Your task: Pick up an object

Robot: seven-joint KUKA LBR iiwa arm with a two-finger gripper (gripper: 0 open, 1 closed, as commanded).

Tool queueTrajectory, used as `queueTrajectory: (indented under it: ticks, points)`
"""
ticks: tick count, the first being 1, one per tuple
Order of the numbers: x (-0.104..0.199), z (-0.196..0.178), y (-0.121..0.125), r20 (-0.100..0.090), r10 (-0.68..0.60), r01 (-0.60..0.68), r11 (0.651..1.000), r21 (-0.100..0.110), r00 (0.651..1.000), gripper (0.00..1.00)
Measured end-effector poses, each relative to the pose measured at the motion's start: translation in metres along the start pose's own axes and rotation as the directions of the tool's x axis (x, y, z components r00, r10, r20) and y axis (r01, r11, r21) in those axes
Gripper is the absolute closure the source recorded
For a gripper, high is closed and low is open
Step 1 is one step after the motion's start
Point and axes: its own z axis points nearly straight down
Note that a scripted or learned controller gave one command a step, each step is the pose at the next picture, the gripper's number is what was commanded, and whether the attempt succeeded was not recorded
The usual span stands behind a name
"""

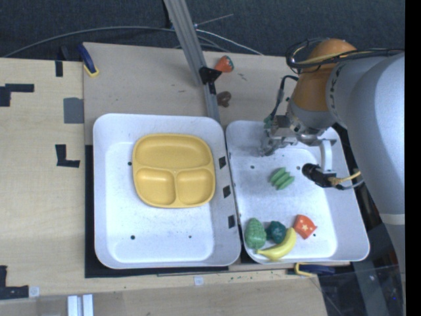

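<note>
Banana [281, 247] and the other toys lie untouched in the right bin [348, 239], so picking remains undone, while the hand [272, 143], grip state unclear, hovers near its far corner.

The light is even and rather soft, and it seems to come from above. The two white bins [105, 196] are bright but not burnt out. Shadows are weak and short. The dark floor at the top is dim. The picture is a little soft and grainy, and the grey arm [378, 130] at the right looks blurred.
</note>
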Motion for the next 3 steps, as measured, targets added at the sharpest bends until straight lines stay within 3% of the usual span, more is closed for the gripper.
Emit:
queueTrajectory:
  ticks: [3]
  points:
    - [-0.007, -0.164, -0.010, -0.001, 0.002, -0.002, 1.000, -0.007, 1.000, 1.00]
